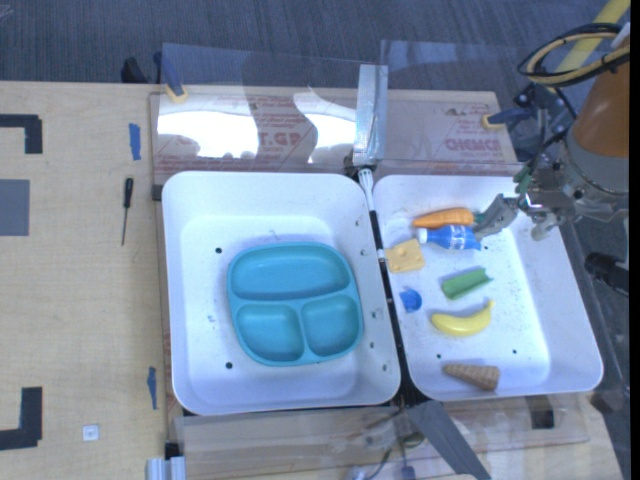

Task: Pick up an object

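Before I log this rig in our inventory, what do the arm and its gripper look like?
The arm is grey with an orange band above the wrist. Yellow and black cables loop beside it. The gripper is grey metal with slim fingers.

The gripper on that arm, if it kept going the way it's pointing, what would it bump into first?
Probably the blue bottle. The gripper points left and down into the right bin, its tip beside the bottle's right end, with the carrot just above. Its height over them is unclear.

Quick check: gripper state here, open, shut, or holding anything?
Gripper: open, holding nothing; one finger tip sits beside the blue bottle in the right bin.
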Robot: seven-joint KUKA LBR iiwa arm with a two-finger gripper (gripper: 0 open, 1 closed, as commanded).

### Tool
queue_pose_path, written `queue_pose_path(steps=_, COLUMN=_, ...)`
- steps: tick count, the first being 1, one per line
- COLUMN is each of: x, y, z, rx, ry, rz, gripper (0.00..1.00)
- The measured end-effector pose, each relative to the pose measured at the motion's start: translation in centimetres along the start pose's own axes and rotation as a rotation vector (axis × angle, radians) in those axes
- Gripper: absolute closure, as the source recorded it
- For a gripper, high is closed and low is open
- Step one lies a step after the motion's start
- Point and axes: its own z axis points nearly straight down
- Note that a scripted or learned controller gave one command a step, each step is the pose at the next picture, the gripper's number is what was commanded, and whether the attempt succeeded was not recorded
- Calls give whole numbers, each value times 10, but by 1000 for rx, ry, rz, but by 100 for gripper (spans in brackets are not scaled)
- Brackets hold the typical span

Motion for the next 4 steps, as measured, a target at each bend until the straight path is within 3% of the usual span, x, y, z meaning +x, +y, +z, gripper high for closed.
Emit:
queue_pose_path(steps=1, x=-7, y=26, z=122, rx=12, ry=1, rz=75, gripper=0)
queue_pose_path(steps=2, x=-12, y=75, z=151, rx=-7, ry=-1, rz=98, gripper=0)
queue_pose_path(steps=3, x=-11, y=76, z=141, rx=-8, ry=-2, rz=95, gripper=100)
queue_pose_path(steps=4, x=98, y=80, z=49, rx=-11, ry=3, rz=78, gripper=100)
